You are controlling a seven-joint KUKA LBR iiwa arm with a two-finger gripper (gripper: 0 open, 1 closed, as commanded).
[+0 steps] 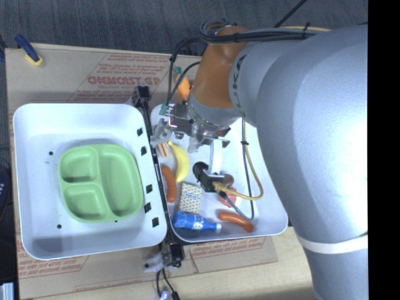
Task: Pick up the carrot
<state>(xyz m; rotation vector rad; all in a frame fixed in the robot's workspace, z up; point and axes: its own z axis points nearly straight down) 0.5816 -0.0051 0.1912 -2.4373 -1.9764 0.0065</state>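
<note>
An orange tapered piece, apparently the carrot (236,220), lies near the front right corner of the right bin (275,220). Another orange thing with a green tip (183,87) pokes out at the bin's back edge, half hidden by the arm. My gripper (177,130) hangs low over the back left part of the right bin, just above a yellow banana (180,162). It is well away from the tapered orange piece. Nothing shows in its grasp.
An orange-red sausage (169,183), a waffle-patterned square (190,195) and a blue bottle (194,224) lie along the right bin's left side. The left bin (31,167) holds a green divided plate (100,183). The arm covers the right bin's back and right side.
</note>
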